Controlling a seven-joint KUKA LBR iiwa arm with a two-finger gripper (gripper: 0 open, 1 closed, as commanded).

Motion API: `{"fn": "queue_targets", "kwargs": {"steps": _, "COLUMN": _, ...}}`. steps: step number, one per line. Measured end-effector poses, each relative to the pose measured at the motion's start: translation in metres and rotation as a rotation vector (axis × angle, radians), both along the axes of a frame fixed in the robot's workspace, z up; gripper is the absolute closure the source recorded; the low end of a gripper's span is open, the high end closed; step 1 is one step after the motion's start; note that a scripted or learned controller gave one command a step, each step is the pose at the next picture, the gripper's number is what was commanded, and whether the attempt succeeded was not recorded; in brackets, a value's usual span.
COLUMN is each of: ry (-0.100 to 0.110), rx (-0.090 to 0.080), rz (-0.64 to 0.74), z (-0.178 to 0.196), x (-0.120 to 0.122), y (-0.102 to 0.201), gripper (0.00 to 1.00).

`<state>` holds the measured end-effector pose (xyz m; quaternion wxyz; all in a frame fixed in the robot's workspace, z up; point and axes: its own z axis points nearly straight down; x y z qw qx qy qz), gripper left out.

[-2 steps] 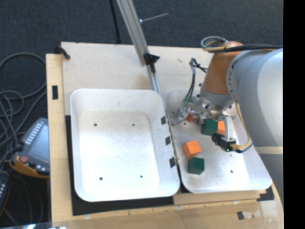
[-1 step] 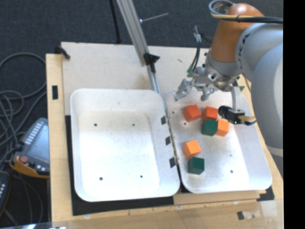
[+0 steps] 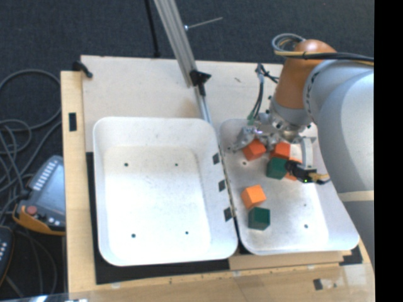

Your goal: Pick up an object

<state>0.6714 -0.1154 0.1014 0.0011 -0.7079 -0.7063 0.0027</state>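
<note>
My gripper (image 3: 253,139) hangs low over the far end of the right bin (image 3: 315,222), below the grey arm with its orange band (image 3: 291,83). Directly under it lies an orange block (image 3: 254,150). I cannot make out whether that block is gripped or merely lies beneath. Close by on the right are a second orange block (image 3: 282,150) and a dark green block (image 3: 276,168). Nearer the front, an orange cube (image 3: 254,195) and a green cube (image 3: 258,218) sit apart from the gripper.
The left bin (image 3: 107,168) stands beside the right one, their rims almost touching. A slanted aluminium post (image 3: 179,39) rises behind the bins. Cables and a handheld controller (image 3: 44,194) lie off the bench to the left.
</note>
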Motion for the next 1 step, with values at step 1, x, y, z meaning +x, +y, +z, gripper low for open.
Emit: {"fn": "queue_targets", "kwargs": {"steps": 1, "ry": -0.008, "rx": -0.003, "rz": 0.009, "z": 0.0166, "x": 0.0028, "y": 0.0009, "gripper": 1.00}}
